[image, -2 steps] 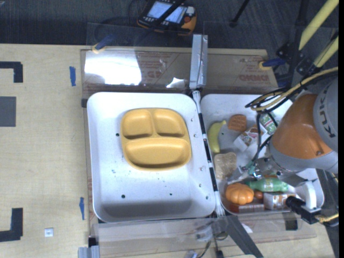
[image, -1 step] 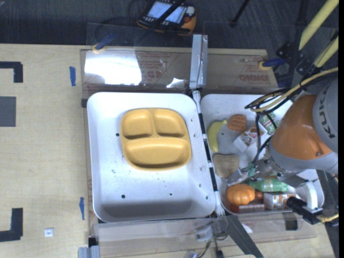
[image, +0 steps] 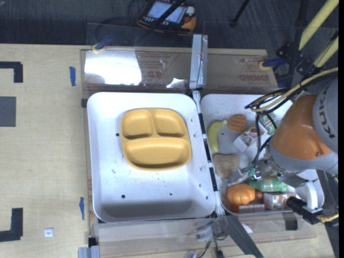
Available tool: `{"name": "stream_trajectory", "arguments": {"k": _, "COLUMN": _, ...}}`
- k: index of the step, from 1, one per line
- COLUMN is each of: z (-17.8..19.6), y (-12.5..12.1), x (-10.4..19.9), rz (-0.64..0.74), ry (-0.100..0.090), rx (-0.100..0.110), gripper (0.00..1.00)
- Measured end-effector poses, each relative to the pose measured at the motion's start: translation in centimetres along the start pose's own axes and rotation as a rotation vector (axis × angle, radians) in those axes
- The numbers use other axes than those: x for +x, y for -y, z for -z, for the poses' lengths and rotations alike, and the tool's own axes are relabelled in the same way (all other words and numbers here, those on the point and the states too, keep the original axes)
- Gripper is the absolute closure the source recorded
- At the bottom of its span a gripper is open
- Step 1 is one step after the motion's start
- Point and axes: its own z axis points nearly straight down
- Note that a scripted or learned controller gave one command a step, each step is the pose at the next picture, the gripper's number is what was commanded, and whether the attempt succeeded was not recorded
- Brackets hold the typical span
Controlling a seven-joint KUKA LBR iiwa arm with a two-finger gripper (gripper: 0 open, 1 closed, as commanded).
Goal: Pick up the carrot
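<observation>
Camera view, arm over right bin (image: pixel 228 105), gripper (image: pixel 257 171) state unclear, carrot unidentifiable.

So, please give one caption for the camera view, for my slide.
KUKA arm reaches over the cluttered right bin; yellow divided plate lies in the left bin.

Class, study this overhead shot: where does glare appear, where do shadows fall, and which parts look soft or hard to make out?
In the camera view, bright glare washes the clear panel behind the left bin; a soft shadow lies along that bin's near inner edge; the yellow tray is evenly lit; the crowded right bin looks soft, its items blurring together under the arm.
</observation>
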Motion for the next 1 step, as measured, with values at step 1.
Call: {"name": "stream_trajectory", "arguments": {"k": 1, "z": 1.07, "y": -0.14, "x": -0.09, "rz": -0.001, "ry": 0.003, "rx": -0.004, "gripper": 1.0}}
